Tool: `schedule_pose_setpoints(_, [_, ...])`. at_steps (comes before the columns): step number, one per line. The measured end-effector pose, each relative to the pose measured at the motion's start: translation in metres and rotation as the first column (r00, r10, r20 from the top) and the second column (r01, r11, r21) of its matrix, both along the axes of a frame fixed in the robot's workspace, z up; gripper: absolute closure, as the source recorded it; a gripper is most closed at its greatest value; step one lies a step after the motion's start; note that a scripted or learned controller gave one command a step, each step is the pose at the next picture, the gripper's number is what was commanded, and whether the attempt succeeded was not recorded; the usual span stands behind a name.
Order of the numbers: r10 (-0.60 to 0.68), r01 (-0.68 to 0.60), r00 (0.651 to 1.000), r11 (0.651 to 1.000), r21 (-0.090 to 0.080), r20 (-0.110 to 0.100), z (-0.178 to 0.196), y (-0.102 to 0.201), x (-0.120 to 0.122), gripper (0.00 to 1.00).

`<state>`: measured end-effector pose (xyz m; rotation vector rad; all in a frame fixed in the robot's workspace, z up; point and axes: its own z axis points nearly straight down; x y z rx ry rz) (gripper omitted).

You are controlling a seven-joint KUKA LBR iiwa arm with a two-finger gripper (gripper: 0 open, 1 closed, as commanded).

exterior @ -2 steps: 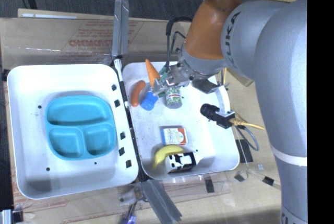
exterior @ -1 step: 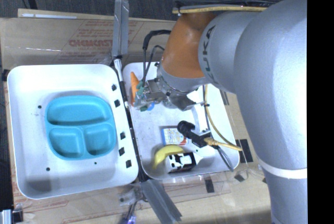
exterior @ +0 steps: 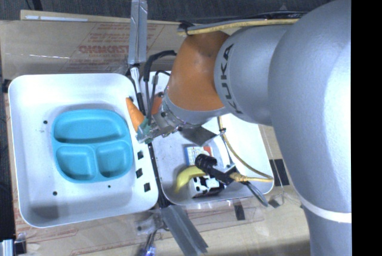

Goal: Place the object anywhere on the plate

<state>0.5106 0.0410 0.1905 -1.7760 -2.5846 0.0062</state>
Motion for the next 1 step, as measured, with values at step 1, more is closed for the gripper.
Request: schedule_pose_setpoints(1, [-0.001,0.001,1.0,1.0,0.0,0.0,0.0001,-0.0004,0.0001,0.0])
